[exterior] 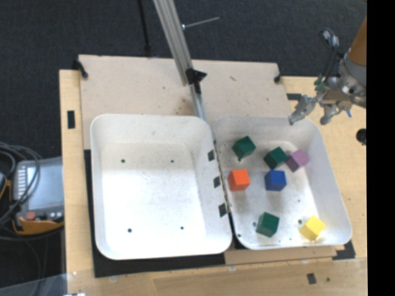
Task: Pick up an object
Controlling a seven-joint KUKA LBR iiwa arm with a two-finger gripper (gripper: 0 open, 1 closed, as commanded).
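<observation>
The gripper (312, 110) hangs over the far right corner of the right bin (330, 184), its two fingers spread apart with nothing between them; one fingertip sits above the bin's far rim, the other just outside it toward the bench edge.

Nearest below it, toward the camera, lies a purple block (298, 159), touching or almost touching a dark green block (276, 157) on its left. Both are turned so their corners point along the bin rather than square to its walls. They are cubes, so no long axis can be told.

A little further on sits a blue block (275, 180), just beneath the dark green one and roughly square to the view. To the left of the gripper, and lower, a second green block (244, 147) stands tilted on a diagonal, and below that an orange block (239, 179) rests near the wall shared by the two bins.

Furthest from the gripper, at the near end of the bin, a third green block (268, 224) and a yellow block (312, 228) lie apart from each other, the yellow one rotated so a corner points to the near rim.

Well to the left beyond the shared wall is the left bin (105, 165), and a slanted metal post (174, 32) rises behind the two
</observation>
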